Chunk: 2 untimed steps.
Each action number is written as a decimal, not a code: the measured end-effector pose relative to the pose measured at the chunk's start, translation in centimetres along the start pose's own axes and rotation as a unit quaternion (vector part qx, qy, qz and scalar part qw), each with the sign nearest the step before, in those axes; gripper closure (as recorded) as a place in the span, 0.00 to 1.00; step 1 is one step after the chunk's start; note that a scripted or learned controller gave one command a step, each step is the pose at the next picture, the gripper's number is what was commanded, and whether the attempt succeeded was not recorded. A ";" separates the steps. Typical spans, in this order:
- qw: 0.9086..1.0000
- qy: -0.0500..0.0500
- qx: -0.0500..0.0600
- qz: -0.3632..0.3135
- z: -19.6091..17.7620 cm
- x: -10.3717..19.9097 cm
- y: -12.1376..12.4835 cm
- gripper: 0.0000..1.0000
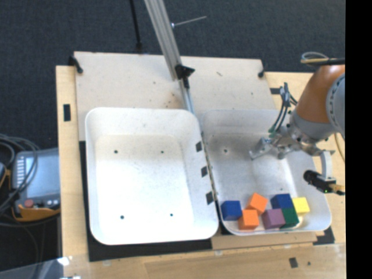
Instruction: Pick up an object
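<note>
The objects to pick from are small coloured blocks clustered at the near edge of the right bin (232,133): a blue cube (231,209) at the left of the group, an orange cube (258,201) and a second orange block (249,218) just beside it, a purple block (273,217), a green block (290,218), a dark blue block (282,201) and a yellow block (301,205) at the right. They sit close together, several touching. The hand (273,149) hangs above the middle of that same bin, apart from the blocks and nearer the far side; whether it is spread or pressed together I cannot tell. Nothing shows between its tips. The grey arm with its orange band (318,97) comes in from the right. The left bin (145,173) lies beside it on the table (168,68).
</note>
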<state>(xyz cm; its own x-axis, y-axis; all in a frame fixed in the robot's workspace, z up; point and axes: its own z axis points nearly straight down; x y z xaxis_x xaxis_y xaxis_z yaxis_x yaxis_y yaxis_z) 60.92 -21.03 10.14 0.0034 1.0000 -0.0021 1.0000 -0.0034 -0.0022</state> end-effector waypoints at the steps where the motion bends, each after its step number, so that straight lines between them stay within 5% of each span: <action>1: 1.000 -0.001 -0.004 0.001 -1.5 -0.1 0.2 1.00; 2: 1.000 0.000 -0.004 0.001 -5.9 -0.4 0.2 1.00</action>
<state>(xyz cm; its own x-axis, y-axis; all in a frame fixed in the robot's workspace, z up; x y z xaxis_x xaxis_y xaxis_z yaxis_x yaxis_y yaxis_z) 61.12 -21.40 16.02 0.0054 1.0000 -0.0020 1.0000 -0.0054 0.0059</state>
